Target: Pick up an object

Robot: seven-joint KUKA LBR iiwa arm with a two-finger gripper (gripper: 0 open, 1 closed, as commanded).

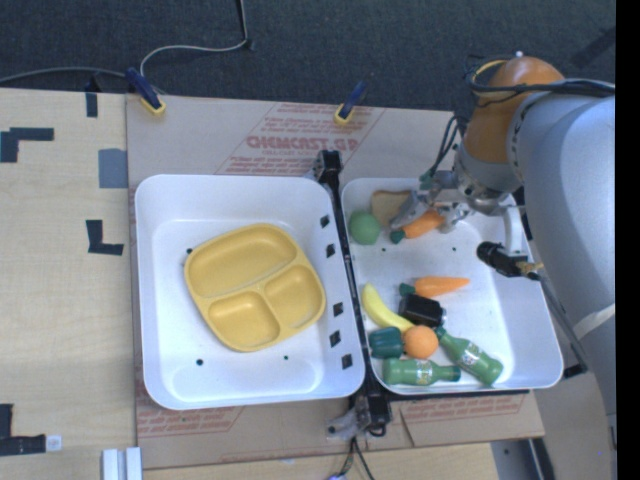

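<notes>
Camera view, looking down at a slant: the gripper (428, 211) hangs over the upper part of the right bin (520, 353), at about twelve o'clock of its floor, with the arm's orange band (500, 118) above it toward one o'clock. An orange carrot-like piece (424, 225) sits right at the fingertips and looks pinched between them, jaws narrowed to its width; the wrist hides part of the contact, so I judge it a hold rather than a certainty. Whether the piece is lifted or resting on the bin floor cannot be told from this angle.

A tan, flat object (389, 205) lies just beside the gripper at nine o'clock, and a green ball (365, 228) sits against the bin's left wall. These crowd the fingers, which probably explains the tilted approach.

The other toys bunch toward six o'clock: a second carrot (441, 286), a black block (422, 311), a yellow banana (383, 309), an orange (421, 342), a teal piece (385, 343) and two green bottles (420, 372) (472, 359), touching one another and harder to single out.

The left bin (160, 268) holds a yellow divided tray (255, 286), set askew in the middle, well apart from the arm.

If the grip is real, a straight lift would finish the task.
</notes>
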